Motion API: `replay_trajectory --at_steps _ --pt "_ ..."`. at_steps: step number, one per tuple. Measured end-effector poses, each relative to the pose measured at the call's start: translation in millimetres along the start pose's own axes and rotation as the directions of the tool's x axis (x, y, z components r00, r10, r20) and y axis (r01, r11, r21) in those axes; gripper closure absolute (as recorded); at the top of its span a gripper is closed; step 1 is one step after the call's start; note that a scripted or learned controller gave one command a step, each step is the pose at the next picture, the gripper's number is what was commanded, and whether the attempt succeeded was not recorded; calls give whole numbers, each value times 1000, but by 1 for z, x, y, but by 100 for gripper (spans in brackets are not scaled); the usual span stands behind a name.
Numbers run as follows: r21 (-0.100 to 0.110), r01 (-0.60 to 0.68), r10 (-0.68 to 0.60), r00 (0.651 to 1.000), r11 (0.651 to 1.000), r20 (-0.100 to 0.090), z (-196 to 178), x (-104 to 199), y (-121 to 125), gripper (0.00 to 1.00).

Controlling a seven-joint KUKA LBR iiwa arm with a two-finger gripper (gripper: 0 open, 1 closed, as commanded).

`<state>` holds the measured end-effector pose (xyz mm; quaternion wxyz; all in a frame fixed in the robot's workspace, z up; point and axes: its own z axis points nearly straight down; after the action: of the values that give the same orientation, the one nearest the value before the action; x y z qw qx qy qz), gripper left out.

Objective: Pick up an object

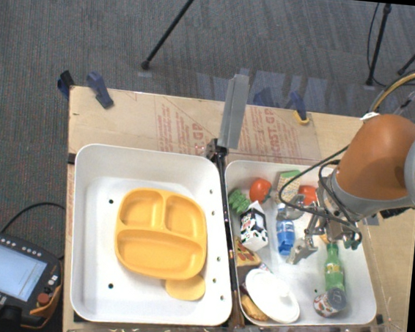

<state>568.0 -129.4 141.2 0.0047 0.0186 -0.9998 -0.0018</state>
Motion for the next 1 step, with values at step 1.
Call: replay_trajectory --at_steps 1 --pt "0 -59 59 998 998 2 58 15 -30 0"
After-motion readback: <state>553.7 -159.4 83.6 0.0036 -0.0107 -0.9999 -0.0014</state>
